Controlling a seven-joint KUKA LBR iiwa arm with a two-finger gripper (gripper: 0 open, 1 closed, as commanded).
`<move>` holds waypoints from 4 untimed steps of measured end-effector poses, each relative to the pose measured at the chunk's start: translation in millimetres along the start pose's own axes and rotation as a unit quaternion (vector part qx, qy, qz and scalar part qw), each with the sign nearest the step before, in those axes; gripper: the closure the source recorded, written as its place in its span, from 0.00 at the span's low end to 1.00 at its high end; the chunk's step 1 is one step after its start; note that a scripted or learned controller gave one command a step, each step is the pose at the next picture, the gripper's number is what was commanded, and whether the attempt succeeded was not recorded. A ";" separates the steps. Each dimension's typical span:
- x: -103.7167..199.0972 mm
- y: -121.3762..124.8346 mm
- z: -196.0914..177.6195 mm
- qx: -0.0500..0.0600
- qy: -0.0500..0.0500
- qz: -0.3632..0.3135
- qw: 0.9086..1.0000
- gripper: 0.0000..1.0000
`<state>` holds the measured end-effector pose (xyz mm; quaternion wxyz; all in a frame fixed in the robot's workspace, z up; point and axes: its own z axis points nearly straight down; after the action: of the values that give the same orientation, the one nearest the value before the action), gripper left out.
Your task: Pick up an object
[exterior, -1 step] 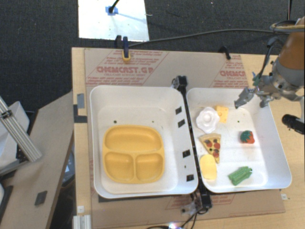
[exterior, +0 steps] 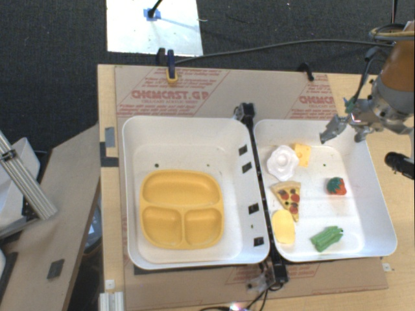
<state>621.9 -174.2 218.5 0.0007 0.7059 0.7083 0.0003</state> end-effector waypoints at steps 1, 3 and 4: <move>4.0 -6.7 44.9 0.001 0.000 0.001 1.000 0.00; 6.0 -8.2 134.8 0.000 0.000 0.001 1.000 0.00; 5.7 -6.9 122.4 -0.002 0.000 0.002 1.000 1.00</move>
<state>615.2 -168.5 96.1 0.0021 0.7070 0.7072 0.0011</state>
